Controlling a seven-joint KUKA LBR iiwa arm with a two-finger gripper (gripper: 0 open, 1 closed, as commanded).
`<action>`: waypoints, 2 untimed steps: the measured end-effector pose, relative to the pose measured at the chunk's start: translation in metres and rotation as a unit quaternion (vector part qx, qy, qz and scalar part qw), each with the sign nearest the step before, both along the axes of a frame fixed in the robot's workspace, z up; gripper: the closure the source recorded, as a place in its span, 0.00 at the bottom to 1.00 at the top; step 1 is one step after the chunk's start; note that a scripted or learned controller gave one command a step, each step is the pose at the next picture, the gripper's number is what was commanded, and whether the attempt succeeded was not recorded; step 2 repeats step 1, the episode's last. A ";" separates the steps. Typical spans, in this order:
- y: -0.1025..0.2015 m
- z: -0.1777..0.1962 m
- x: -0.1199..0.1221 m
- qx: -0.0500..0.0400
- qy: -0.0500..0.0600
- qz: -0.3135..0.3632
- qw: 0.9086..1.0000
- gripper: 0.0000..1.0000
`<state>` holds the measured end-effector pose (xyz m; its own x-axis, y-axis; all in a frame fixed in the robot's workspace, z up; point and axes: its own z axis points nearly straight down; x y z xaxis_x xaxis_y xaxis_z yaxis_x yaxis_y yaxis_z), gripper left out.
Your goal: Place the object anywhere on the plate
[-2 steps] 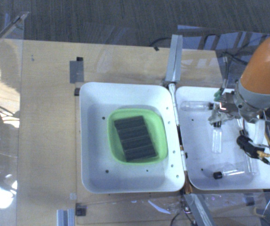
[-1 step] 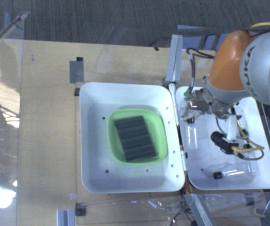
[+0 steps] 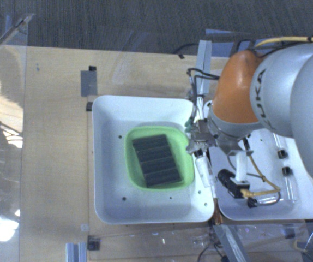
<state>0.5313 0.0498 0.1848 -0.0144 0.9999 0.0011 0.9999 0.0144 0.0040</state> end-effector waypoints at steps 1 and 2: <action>0.000 0.000 0.000 0.000 0.000 0.000 1.000 0.00; 0.000 0.000 0.000 0.000 0.000 0.000 1.000 0.00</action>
